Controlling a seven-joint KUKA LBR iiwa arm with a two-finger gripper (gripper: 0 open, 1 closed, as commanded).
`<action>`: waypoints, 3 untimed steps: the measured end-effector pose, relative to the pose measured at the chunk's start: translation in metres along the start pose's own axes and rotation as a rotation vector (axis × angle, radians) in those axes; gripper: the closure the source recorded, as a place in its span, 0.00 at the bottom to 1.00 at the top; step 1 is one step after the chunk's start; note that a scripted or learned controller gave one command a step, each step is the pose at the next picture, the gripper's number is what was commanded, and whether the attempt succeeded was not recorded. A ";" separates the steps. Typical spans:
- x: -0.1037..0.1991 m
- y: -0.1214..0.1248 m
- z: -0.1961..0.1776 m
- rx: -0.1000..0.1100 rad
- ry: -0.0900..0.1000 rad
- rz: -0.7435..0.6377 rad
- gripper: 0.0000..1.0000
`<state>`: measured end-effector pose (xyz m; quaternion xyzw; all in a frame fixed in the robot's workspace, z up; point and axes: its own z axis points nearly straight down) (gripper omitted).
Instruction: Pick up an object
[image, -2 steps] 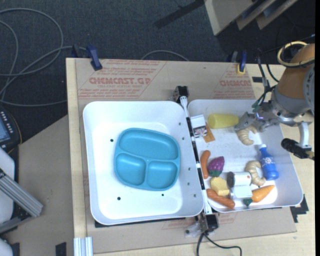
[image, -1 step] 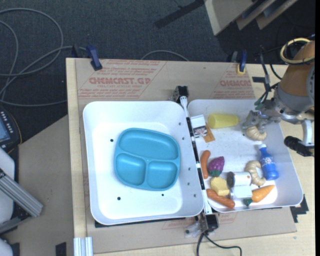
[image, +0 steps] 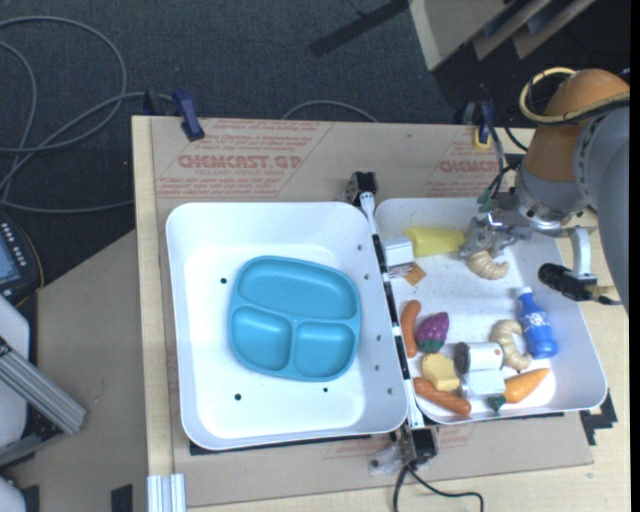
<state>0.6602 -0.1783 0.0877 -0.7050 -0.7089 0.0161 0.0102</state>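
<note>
From above, the gripper (image: 487, 240) sits low in the right bin (image: 590, 345), right over a tan croissant-shaped toy (image: 488, 264) near the yellow block (image: 434, 240); whether the fingers are clenched, I cannot tell. Left bin (image: 195, 300) holds a blue divided plate (image: 294, 317).

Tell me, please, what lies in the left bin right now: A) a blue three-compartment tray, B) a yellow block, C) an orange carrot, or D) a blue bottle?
A: the blue three-compartment tray sits alone in the left bin, while the bottle, the yellow block and the carrot all lie in the right bin.
</note>
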 end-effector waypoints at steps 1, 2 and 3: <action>0.046 -0.006 0.002 -0.016 0.002 0.004 1.00; 0.058 -0.079 -0.005 -0.030 0.011 0.008 1.00; 0.140 -0.063 -0.102 -0.049 0.011 -0.004 1.00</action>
